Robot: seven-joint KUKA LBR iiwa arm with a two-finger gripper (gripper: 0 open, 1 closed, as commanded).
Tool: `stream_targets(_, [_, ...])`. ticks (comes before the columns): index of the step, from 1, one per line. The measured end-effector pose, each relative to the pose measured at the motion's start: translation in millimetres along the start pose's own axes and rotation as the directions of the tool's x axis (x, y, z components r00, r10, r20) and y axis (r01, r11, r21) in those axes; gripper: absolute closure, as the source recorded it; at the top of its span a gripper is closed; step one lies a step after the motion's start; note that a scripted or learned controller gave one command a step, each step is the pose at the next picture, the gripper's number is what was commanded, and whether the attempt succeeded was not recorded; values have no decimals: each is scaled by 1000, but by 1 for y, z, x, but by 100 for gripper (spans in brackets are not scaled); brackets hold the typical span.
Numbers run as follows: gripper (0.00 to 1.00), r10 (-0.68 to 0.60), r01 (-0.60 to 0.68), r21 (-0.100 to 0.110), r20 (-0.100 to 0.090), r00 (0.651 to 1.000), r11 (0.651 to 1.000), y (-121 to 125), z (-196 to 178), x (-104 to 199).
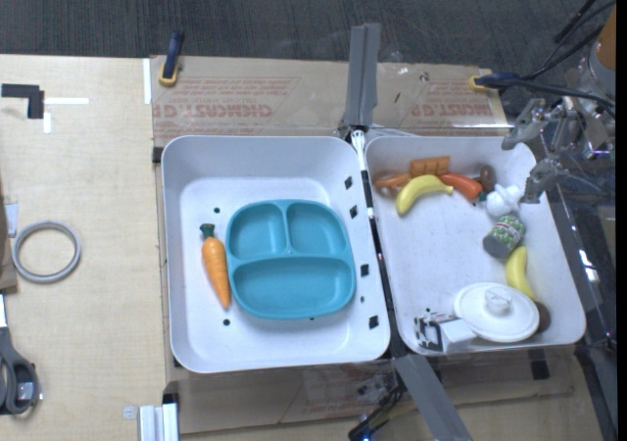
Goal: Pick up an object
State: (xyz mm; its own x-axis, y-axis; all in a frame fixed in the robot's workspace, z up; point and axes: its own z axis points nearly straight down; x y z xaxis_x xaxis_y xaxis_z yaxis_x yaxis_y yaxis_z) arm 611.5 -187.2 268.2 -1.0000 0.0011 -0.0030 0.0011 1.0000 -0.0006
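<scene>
pincer: at the right bin's far right edge, hanging over the rim; open or shut, cannot tell; nothing visible between its parts
right bin: white, shallow, on the right half of the counter
white toy: just left of the pincer, near the far right corner
banana: yellow, along the far edge, left of the white toy
orange pieces: clustered against the far wall, touching the banana, one reddish piece running right toward the white toy
green-patterned can: tilted, near the right wall, just below the white toy
second banana: small, by the right wall, beside the can
white lidded dish: near right corner
left bin: touching the right bin along the centre line
blue divided plate: centre of the left bin, three compartments
carrot: just left of the plate, lengthwise, green top toward the far edge
tape ring: grey, on the counter's left edge
</scene>
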Motion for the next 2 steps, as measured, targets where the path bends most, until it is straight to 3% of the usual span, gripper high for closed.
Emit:
stream_targets(1, [0, -29, 29, 0, -1, 1000, 1000, -31, 118, 33])
stream_targets(2, [0, -147, 147, 0, 0, 989, 989, -33, 176, 57])
